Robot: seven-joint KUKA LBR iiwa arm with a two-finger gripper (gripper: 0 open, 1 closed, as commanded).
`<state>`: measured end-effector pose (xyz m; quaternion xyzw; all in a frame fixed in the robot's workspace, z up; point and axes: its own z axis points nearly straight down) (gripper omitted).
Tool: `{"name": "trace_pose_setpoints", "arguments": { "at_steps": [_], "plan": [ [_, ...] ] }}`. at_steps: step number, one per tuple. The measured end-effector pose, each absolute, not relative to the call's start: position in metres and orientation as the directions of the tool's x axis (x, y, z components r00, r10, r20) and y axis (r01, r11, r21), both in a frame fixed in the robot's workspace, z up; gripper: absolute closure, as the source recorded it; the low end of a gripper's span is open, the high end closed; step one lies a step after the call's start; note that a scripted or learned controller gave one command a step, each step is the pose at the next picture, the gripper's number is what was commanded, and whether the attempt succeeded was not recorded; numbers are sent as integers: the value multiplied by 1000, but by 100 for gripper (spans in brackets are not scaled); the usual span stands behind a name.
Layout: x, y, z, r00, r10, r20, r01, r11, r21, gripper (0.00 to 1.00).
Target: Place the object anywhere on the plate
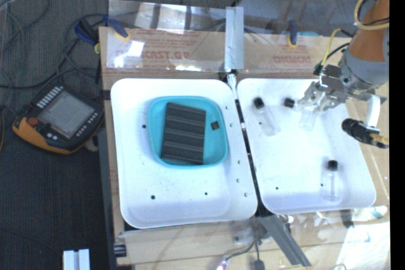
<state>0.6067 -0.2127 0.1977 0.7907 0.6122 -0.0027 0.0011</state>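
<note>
The robot arm (370,41) comes in from the right side of the frame, near the top. It has an orange part up high and a grey part lower down. The arm bends down and to the left. At its end is the gripper (316,100) — pale and shiny — in the upper right of the frame, its tips pointing down and left.

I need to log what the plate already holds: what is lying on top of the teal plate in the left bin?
A dark ribbed block lies across the middle of the teal plate, with a small dark square piece beside it. The block covers the plate's centre, so nothing beneath it can be seen.
</note>
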Motion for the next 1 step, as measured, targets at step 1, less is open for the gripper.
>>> {"name": "trace_pose_setpoints", "arguments": {
  "at_steps": [1],
  "plan": [
    [607, -213, 198, 250, 968, -5, 968, -250, -1, 0]
  ]
}}
